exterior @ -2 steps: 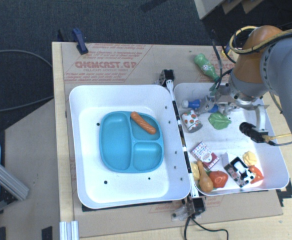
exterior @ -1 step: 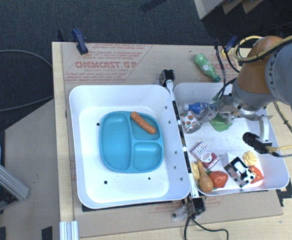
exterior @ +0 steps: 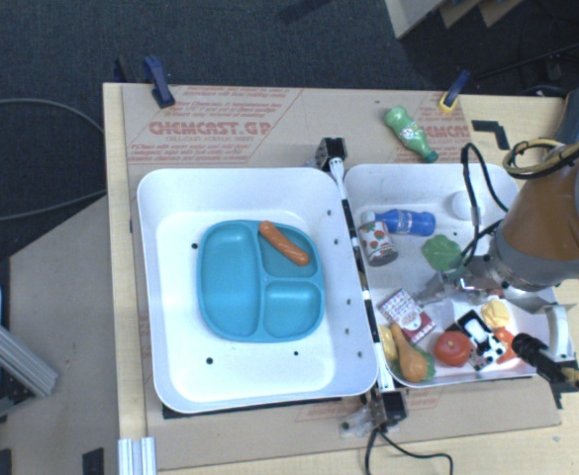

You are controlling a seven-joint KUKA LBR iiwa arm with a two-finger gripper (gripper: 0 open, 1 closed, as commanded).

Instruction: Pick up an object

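Tabletop point(exterior: 220, 117) cardboard, dark carpet beyond. Two bins; blue tray point(exterior: 259, 280) in the left one. My jaws: state unclear.

Orange sausage point(exterior: 285, 243) on blue tray point(exterior: 240, 300)

An orange sausage point(exterior: 285, 243) lies slantwise in the upper right compartment of the blue divided plate point(exterior: 232, 295), left bin.

We see a robotics lab: 2 white bins point(exterior: 170, 265) on a clamped board point(exterior: 220, 127), dark carpet point(exterior: 61, 28), loose cables point(exterior: 32, 112), and toy foodstuffs point(exterior: 413, 354) as test objects.
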